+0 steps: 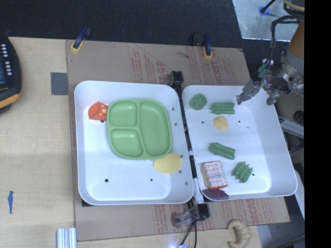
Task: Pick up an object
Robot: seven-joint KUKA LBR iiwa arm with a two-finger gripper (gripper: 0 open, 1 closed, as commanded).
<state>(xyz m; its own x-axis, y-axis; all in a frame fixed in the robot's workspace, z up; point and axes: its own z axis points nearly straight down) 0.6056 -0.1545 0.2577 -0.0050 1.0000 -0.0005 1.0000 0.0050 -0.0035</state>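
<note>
The right bin (pixel 269 138) holds the small things that could be picked up. Near its middle lies a little yellow ball (pixel 221 122). Just above the ball is a long green bean pod (pixel 223 107), and to the left of that pod sits a bumpy green broccoli (pixel 197 102). Below the yellow ball lies a second green pod (pixel 222 150). Lower still stands a small red and white box (pixel 213 174), and a purple thing (pixel 216 194) peeks out right under the box. To the right of the box sits a leafy green piece (pixel 242 171).

The tool (pixel 257 91) is up at the top right corner of the right bin, well apart from the yellow ball. Its two fingers are spread, one dark finger (pixel 249 92) pointing down to the left and the other out to the right. Nothing is between them.

The left bin (pixel 93 180) touches the right bin along the middle. In it lies a green plate (pixel 139 128) with three parts. A red toy with a yellow star (pixel 98 110) sits just left of the plate. A yellow lemon shape (pixel 167 163) sits at the plate's lower right corner.

Both bins rest on brown cardboard (pixel 134 61) on the tabletop (pixel 31 154).
</note>
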